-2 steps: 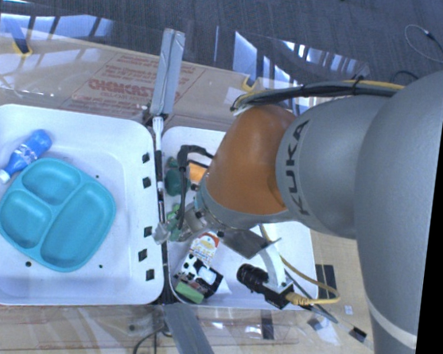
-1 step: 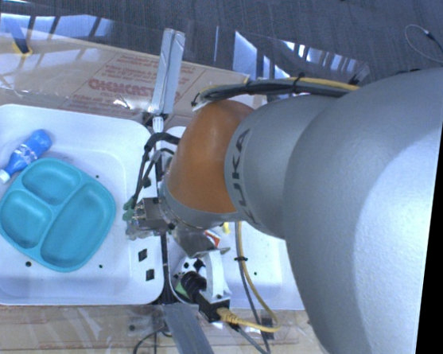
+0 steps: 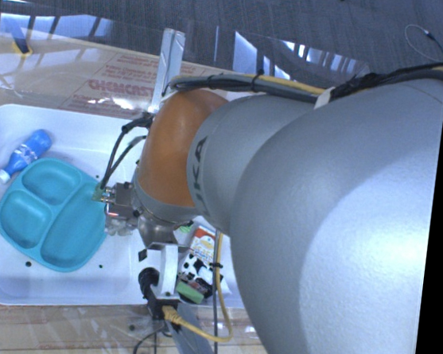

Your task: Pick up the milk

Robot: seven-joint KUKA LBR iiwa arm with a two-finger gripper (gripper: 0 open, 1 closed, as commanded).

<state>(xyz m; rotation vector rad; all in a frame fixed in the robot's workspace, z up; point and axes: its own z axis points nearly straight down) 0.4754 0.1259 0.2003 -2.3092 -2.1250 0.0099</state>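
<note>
The milk (image 3: 196, 268) is a white carton with black cow spots, orange print at one end and a green end at the other. It lies at the near right of the left bin (image 3: 47, 291), mostly covered by the arm. My gripper (image 3: 123, 218) hangs low over the bin floor, between the blue plate and the carton, with the orange wrist band directly above it. The carton sits just right of the gripper, and I see nothing held.
A blue divided plate (image 3: 49, 219) fills the left half of the left bin. A blue bottle (image 3: 26, 153) lies at its far left corner. The grey arm hides the right bin and much of the view.
</note>
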